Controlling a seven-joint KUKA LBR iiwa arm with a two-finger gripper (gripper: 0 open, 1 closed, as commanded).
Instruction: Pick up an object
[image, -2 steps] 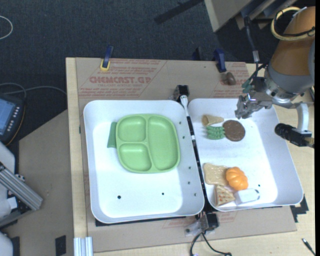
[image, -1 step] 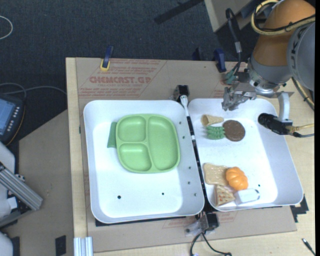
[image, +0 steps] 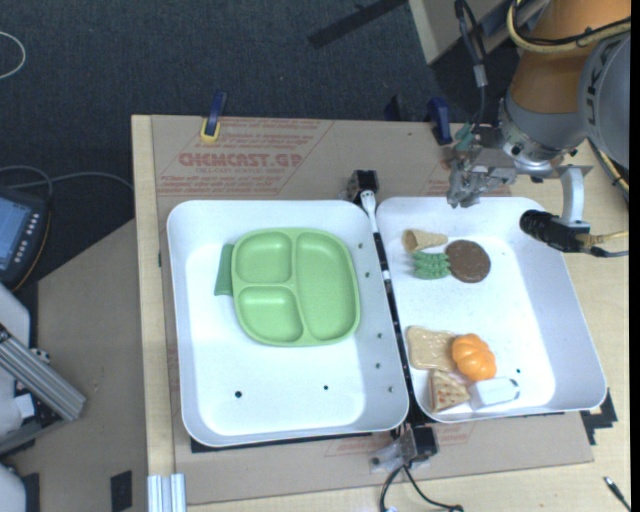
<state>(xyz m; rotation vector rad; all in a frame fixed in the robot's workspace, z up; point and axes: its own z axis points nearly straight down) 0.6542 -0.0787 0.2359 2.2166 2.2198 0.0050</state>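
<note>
My gripper (image: 466, 190) hangs above the far edge of the right bin (image: 560, 300), its fingers pointing down with nothing seen between them. Just below it in that bin lie a tan cone-shaped piece (image: 423, 239), a green ridged piece (image: 432, 264) and a brown round cookie (image: 467, 261). Near the bin's front sit a slice of toast (image: 430, 346), an orange toy pumpkin (image: 473, 357), a cracker-like wedge (image: 448, 391) and a small white block (image: 495, 393).
The left bin (image: 200, 350) holds a green divided plate (image: 296, 285). A black cylindrical part (image: 548, 228) on the arm juts over the right bin's far right corner. Clamps stand at the cardboard's back edge (image: 212, 118).
</note>
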